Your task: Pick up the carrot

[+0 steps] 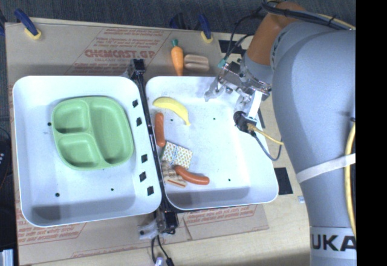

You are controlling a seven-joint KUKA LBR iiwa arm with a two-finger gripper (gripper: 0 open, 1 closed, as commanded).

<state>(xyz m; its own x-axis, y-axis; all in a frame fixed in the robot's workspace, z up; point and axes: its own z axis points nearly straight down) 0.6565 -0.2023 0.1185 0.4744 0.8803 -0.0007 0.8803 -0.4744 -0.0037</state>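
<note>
Carrot (176, 59) lies outside both bins, on the cardboard sheet (115, 47) that covers the table, just beyond the far rim of the right bin (242, 162) near that bin's far left corner. Its green top points toward the table's far edge and its orange body points toward the bin. Just to its right lies a tan, bread-like piece (196, 63), close beside it.

Hand (211, 92) hangs over the far part of the right bin, near its far rim, well apart from the carrot and to the right of it. Whether its fingers are apart or together I cannot tell; nothing shows between them. The grey arm (314, 89) comes in from the table's right edge, with the orange band (266, 38) above the wrist.

Inside the right bin, a banana (172, 107) lies near the far left part. A sausage (159, 129) lies along the left wall, below the banana. A patterned packet (176, 155) sits nearer the front, with a 2nd sausage (192, 176) just in front of it and a few thin sticks (175, 181) at its left end.

The left bin (36, 186) holds a green 3-compartment plate (92, 132) in its middle.

2 blue clamps (29, 23) sit at the table's far edge.
</note>
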